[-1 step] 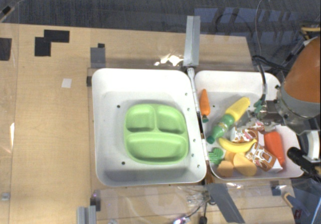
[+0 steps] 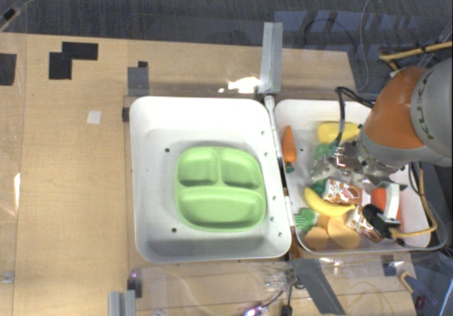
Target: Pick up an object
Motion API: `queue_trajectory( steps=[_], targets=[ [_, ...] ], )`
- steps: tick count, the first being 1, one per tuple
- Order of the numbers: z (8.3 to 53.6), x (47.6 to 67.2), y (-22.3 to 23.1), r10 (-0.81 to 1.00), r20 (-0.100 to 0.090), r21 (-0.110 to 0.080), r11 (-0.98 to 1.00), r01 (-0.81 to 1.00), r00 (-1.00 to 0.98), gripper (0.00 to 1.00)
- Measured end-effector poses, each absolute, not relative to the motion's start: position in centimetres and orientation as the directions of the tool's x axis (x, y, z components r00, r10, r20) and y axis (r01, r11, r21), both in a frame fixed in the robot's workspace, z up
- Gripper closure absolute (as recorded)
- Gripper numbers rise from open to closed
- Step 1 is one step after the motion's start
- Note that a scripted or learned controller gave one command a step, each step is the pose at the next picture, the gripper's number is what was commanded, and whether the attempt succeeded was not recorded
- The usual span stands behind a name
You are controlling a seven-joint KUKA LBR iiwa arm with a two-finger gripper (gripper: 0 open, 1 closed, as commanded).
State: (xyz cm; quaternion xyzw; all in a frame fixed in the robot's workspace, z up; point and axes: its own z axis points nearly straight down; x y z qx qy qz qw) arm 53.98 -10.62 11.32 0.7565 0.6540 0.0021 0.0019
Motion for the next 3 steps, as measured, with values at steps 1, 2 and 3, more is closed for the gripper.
queue_trajectory(
  steps=[1, 2, 3],
  targets=[
    [9.0, 49.4, -10.2, 0.998, -0.001, 0.022, -0.066, 0.998, 0.066, 0.0],
    [10.1, 49.7, -10.1, 0.998, 0.001, 0.025, -0.064, 0.998, 0.064, 1.0],
    [20.2, 54.7, -4.6, 0.999, 0.0, 0.003, -0.035, 0.999, 0.035, 1.0]
  ],
)
